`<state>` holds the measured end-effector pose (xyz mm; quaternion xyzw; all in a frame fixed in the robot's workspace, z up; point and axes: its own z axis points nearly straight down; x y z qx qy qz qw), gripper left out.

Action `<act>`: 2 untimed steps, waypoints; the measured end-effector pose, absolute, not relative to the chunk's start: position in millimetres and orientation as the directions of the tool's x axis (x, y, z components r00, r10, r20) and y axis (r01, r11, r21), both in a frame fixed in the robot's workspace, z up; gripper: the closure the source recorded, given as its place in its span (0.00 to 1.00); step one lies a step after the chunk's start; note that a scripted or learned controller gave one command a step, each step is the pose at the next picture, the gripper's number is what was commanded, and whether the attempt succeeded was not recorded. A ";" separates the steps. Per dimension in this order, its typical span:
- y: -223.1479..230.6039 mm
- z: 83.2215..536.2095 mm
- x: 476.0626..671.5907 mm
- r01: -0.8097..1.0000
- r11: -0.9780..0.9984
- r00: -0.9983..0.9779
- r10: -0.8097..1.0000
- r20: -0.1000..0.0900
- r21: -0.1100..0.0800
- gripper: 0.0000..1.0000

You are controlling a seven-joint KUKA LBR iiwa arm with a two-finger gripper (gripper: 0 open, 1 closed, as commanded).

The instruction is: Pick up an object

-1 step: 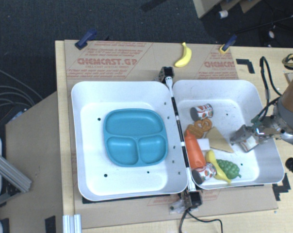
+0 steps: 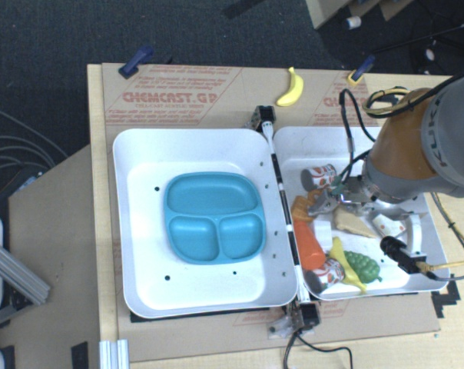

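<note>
Your jaws (image 2: 333, 200) are down inside the right bin (image 2: 424, 271), low among the heap of small things, and I cannot tell whether they are spread or pressed together, because the wrist and the clutter hide the tips. Nothing can be seen pinched between them, so treat the pick as not yet made.

Right at the jaws lies a brownish crumpled piece (image 2: 309, 204); it is the likeliest target. Just above the jaws is a red and white can (image 2: 318, 177) on its side. Below them and toward the left bin runs an orange carrot-like piece (image 2: 308, 246), and further below sit a yellow piece (image 2: 346, 261) and a bumpy green toy (image 2: 362, 265). A pale wedge (image 2: 352, 223) rests just under the wrist.

To do this well, settle on the one thing nearest the jaws and do not rake through the pile. Centre it between the tips before you close, since the neighbours touch it and may get nipped along with it. Lift straight up and slowly, keeping off the bin wall. The blue tray (image 2: 213, 215) in the left bin (image 2: 140, 206) is well apart from the jaws; leave it
</note>
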<state>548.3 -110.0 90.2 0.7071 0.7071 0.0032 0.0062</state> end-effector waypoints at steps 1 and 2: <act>-95.3 90.0 645.0 1.000 0.001 -0.001 1.000 -0.001 0.013 0.00; -95.8 101.1 645.5 1.000 0.002 -0.002 1.000 -0.003 0.014 1.00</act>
